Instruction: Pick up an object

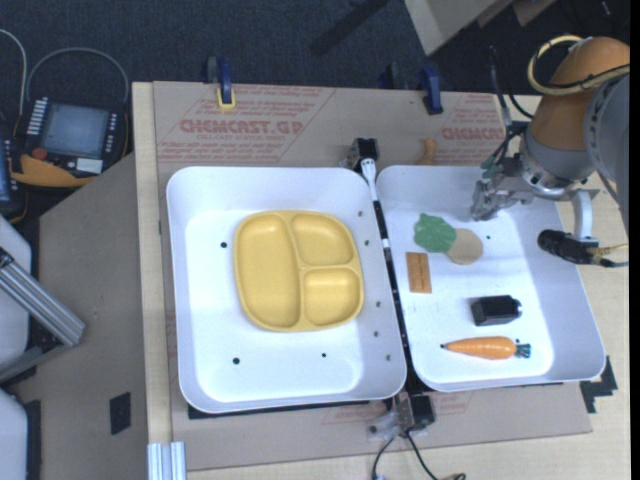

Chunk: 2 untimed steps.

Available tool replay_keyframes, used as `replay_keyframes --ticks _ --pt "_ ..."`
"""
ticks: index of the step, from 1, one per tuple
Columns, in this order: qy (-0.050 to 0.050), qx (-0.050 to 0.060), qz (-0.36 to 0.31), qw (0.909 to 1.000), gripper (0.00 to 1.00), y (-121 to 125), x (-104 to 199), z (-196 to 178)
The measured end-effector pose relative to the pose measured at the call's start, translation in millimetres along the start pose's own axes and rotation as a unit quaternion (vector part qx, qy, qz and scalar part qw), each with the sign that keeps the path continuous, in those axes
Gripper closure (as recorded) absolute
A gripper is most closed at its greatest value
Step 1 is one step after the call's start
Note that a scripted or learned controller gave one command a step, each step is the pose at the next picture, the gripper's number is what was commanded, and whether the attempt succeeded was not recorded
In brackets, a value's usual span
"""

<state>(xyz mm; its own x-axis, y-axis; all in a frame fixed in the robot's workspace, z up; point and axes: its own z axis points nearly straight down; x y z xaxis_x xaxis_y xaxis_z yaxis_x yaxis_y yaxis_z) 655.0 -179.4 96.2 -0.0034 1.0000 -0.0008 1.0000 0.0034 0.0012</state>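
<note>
Currently, the arm (575, 98) reaches in from the right side of the surface (300, 118), with its orange band sitting above the wrist. The tool (487, 206) hangs over the upper part of the right bin (560, 298), near that bin's back wall. Whether the tool is released or clenched cannot be told at this distance; no object is seen in its grip.

Inside the right bin lie five items. A green leafy piece (435, 232) rests just below and left of the tool, touching a round tan disc (465, 248) on its right. A small brown rectangular block (419, 273) lies near the bin's left wall. A black boxy object (495, 310) sits lower, toward the bin's middle. An orange carrot (484, 347), with a dark green tip pointing right, lies flat near the front wall, just below the black object.

The left bin (200, 298) holds a yellow divided tray (297, 268) with three compartments, set roughly in the bin's centre.

A handheld pendant (70, 133) with a screen lies beyond the surface at the far left.
</note>
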Motion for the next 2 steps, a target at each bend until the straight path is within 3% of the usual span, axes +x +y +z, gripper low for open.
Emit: replay_keyframes --ticks 2 --pt "-0.002 -0.004 0.002 1.0 1.0 -5.4 -15.5 -109.0"
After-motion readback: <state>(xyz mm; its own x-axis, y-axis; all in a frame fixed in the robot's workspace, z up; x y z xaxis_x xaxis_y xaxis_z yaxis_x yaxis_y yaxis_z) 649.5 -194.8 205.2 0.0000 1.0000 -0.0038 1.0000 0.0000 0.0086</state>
